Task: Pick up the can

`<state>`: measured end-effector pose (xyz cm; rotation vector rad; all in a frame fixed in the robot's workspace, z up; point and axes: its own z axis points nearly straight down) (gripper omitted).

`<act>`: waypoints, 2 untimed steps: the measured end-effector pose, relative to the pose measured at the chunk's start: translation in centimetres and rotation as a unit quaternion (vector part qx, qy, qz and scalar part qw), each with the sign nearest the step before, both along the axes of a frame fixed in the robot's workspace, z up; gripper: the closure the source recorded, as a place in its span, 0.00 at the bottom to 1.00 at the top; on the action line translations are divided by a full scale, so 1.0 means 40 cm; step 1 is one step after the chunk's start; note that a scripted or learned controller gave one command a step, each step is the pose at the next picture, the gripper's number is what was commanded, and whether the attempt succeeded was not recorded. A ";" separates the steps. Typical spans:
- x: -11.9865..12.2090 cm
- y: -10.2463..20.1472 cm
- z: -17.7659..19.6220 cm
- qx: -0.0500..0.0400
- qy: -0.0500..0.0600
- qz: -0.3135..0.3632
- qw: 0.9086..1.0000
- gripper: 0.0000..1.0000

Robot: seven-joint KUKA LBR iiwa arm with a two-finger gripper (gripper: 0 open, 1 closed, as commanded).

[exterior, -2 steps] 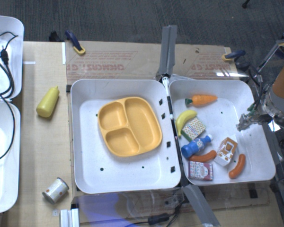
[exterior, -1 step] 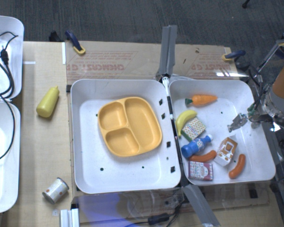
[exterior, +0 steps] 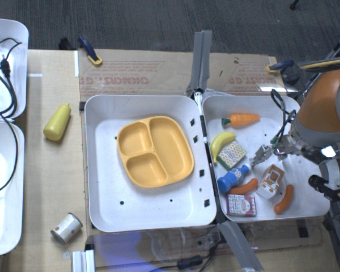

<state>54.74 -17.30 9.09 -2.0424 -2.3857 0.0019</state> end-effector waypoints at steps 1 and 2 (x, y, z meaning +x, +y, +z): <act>0.176 0.105 0.001 0.000 0.000 -0.063 0.998 0.00; 0.018 -0.045 0.001 -0.001 0.000 -0.135 0.991 0.00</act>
